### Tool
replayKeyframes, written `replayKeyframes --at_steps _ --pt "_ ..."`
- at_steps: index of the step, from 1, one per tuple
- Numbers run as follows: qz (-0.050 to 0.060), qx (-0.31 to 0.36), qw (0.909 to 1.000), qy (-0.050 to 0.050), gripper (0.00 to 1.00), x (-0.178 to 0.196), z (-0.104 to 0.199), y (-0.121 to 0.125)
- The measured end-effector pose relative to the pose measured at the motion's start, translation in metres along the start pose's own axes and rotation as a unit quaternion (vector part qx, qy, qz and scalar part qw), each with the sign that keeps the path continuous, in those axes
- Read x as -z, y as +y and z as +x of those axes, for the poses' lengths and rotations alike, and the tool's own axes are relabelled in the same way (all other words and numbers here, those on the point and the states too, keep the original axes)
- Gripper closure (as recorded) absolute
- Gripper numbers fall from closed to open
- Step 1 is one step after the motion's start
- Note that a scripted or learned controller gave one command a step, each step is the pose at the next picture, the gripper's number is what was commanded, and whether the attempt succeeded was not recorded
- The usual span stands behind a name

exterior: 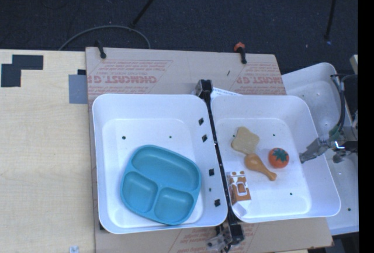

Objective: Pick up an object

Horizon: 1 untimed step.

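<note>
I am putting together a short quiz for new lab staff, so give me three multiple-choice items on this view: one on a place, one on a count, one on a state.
1. Where does the blue divided tray lie?
A. in the left bin
B. in the right bin
C. on the bench outside the bins

2. How many compartments does that tray have?
A. two
B. three
C. five

3. How does the toy tomato stand to the gripper?
A. clamped in it
B. lying free in the right bin, apart from it
C. hanging above the bin

Key: 1 A, the tray rests on the floor of the left bin. 2 B, one long section and two smaller ones show. 3 B, the tomato sits on the floor of the right bin beside the drumstick, while the gripper is at the bin's right rim.
</note>
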<state>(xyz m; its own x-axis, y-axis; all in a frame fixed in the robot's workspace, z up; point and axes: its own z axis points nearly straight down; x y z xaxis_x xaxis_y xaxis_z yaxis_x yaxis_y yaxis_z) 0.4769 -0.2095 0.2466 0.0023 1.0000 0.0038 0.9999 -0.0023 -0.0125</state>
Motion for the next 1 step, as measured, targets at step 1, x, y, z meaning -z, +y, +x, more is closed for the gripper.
replayKeyframes --at_steps 1 --pt "-0.005 0.001 1.0 -0.001 0.0 0.0045 0.0001 0.002"
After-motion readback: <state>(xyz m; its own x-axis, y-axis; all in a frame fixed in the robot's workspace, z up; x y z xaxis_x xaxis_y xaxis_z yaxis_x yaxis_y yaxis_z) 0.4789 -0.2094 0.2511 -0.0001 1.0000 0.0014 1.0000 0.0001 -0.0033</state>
